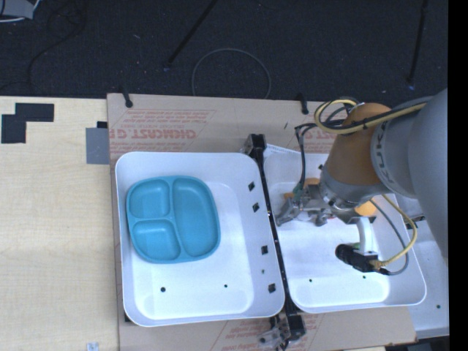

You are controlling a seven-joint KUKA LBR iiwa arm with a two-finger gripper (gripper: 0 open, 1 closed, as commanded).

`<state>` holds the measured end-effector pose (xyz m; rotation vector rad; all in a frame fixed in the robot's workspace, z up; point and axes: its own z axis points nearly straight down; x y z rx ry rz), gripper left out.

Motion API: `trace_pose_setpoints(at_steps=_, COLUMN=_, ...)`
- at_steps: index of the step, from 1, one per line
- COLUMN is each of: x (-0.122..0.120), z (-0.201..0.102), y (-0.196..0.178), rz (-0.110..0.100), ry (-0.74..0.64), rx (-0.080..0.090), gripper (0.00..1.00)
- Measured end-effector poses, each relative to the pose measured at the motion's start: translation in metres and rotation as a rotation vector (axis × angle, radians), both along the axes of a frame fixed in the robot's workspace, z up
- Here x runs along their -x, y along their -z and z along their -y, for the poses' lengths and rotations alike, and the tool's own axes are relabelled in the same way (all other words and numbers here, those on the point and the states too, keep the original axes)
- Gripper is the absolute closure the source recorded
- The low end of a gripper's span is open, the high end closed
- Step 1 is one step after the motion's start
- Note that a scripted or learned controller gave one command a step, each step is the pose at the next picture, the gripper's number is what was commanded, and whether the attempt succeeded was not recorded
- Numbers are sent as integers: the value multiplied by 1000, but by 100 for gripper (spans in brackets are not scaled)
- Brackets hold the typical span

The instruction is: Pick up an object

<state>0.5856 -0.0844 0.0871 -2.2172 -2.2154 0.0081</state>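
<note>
Arm (380,152) bends down from the right over the right bin (344,284); tool state unclear.

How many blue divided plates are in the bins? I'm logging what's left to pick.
1. The blue divided plate lies in the left bin, toward its left side. The arm covers part of the right bin, so another could be hidden there.

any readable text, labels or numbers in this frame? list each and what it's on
Red print on the cardboard sheet under the bins, along its far edge: upside down from this camera and blurred; not readable with confidence.
Red print on the same cardboard at its near edge, below the bins: partly hidden and too blurred to read.
Blue divided plate, left bin, right bin, arm: no readable text.
</note>
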Motion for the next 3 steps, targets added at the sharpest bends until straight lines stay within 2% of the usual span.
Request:
trace_pose_setpoints(at_steps=1, x=-1, z=2, y=-13, rz=2, ry=7, rx=1, gripper=100)
trace_pose_setpoints(at_steps=2, x=1, z=8, y=-55, rz=7, ry=6, rx=1, gripper=100)
trace_pose_setpoints(at_steps=3, x=-1, z=15, y=-118, rz=12, ry=4, rx=2, gripper=100)
